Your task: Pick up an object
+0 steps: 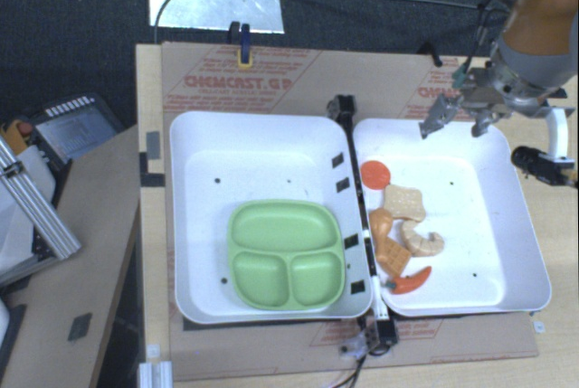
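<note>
In the left bin point(194, 142) a green divided tray point(285, 252) lies flat toward the near side, its three compartments bare. A black divider strip point(355, 196) runs between the two bins.

In the right bin point(493, 196) a small heap of toy food sits hard against the left wall. A red-orange disc point(375, 173) is the farthest piece. Just near of it lies a beige bread-like slice point(404, 202), with an orange chunk point(387, 243) to its near left and a pale curved piece point(424, 241) to its near right. A red pepper-like piece point(412, 280) lies nearest the front edge. The pieces touch or overlap one another, so any one of them would be a crowded pick.

Over the far right corner of that bin hangs the gripper point(456, 119), carried by the grey arm with its orange band point(545, 6). Its two fingers stand spread apart and nothing is between them. It is raised above the bin rim, well apart from the heap, to the far right of it.

As I judge it, the task is barely begun: nothing is lifted, every piece rests in the bin. The approach, the descent over one piece, the closing and the lift are all left to do.
</note>
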### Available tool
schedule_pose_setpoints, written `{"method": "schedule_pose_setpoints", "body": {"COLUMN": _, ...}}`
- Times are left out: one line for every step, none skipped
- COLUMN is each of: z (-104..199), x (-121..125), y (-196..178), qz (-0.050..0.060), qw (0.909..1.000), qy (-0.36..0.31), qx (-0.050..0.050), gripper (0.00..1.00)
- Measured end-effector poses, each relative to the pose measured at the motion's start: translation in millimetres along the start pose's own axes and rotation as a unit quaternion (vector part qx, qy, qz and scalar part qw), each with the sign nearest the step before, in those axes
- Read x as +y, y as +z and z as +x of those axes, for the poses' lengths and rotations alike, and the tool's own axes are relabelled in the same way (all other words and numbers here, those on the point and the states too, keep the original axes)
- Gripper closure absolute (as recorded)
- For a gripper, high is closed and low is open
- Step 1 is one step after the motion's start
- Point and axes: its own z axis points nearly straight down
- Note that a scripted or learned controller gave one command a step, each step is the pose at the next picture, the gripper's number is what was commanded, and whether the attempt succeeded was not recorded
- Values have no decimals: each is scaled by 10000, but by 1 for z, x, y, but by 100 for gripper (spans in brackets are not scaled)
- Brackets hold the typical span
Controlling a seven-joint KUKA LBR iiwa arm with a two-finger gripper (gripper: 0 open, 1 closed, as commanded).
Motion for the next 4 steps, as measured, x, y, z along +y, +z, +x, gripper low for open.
{"method": "schedule_pose_setpoints", "body": {"z": 0, "x": 2, "y": -6, "qz": -51, "qw": 10000, "qy": -9, "qx": -5, "gripper": 0}}
{"method": "schedule_pose_setpoints", "body": {"z": 6, "x": 2, "y": 56, "qz": -28, "qw": 10000, "qy": -6, "qx": -2, "gripper": 0}}
{"method": "schedule_pose_setpoints", "body": {"z": -4, "x": 6, "y": 108, "qz": -31, "qw": 10000, "qy": 2, "qx": -5, "gripper": 0}}
{"method": "schedule_pose_setpoints", "body": {"z": -10, "x": 3, "y": 169, "qz": -26, "qw": 10000, "qy": 1, "qx": -2, "gripper": 0}}
